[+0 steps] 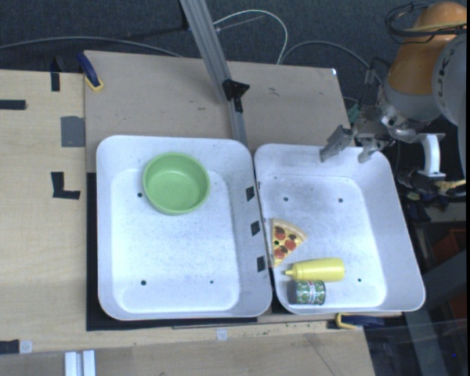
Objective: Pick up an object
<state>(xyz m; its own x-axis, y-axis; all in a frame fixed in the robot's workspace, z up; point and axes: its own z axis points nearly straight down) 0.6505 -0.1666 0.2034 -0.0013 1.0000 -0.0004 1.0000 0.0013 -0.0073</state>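
The right bin point(376, 210) holds a pizza slice toy point(285, 240), a yellow mustard bottle point(316, 269) lying on its side, and a small green can point(307, 292) just in front of the bottle. A green bowl point(176, 182) sits in the left bin point(172, 288). My gripper point(350, 147) hangs over the far right rim of the right bin, well above and behind the objects. Its two dark fingers are spread apart with nothing between them.
A slanted metal pole point(211, 49) crosses the bench behind the bins. Cables point(258, 22) trail across the dark floor at the back. The wooden bench top point(31, 210) extends to the left.
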